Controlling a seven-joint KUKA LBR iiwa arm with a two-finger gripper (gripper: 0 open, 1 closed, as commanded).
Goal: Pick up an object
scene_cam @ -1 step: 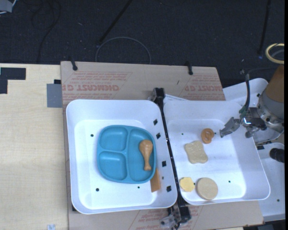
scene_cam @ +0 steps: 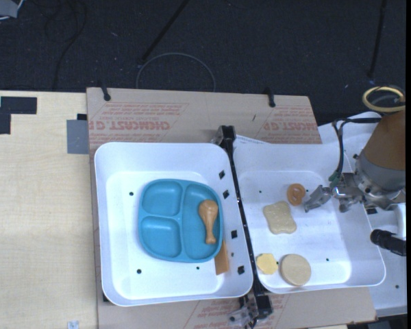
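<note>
End effector (scene_cam: 320, 197) over right bin (scene_cam: 329, 163), grip state cannot tell, nothing visibly held. Orange piece (scene_cam: 296, 194) just left of it; cracker (scene_cam: 279, 218) below.

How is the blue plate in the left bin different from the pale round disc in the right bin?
The blue plate is far larger than the pale round disc. The plate is bright blue with three compartments; the disc is plain cream. The plate carries a toy drumstick; the disc carries nothing. Both lie flat in white bins.
</note>
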